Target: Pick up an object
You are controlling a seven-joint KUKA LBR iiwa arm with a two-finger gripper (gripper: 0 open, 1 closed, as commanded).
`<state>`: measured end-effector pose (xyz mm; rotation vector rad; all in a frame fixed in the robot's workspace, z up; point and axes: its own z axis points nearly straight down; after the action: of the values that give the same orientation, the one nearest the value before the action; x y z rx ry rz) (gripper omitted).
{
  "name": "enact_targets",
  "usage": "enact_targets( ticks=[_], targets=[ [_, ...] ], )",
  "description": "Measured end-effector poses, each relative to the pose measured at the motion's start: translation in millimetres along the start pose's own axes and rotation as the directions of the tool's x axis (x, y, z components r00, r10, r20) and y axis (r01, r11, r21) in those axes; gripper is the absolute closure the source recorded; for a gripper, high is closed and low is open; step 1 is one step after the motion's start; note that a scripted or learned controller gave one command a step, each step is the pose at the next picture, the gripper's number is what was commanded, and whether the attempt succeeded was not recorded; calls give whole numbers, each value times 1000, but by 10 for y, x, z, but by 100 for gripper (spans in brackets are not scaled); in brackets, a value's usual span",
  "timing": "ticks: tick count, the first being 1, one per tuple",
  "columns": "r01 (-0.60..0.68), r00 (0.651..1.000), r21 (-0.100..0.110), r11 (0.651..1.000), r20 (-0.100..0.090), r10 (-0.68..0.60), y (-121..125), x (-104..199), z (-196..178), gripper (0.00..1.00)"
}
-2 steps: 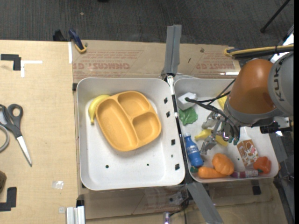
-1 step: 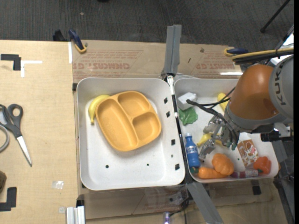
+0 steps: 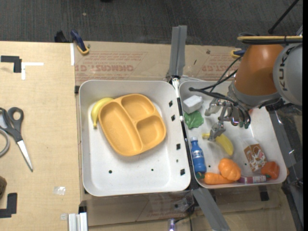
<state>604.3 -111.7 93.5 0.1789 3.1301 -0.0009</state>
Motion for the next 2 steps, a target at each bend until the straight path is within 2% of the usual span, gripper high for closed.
enact_targets(
  ticks=[1, 2],
  targets=[
    [-16, 1000, -1, 1000, -4, 16, 19, 350, 8, 0],
    [-15, 1000, -1, 1000, 0, 15, 20, 338, -91, 100]
  ],
)
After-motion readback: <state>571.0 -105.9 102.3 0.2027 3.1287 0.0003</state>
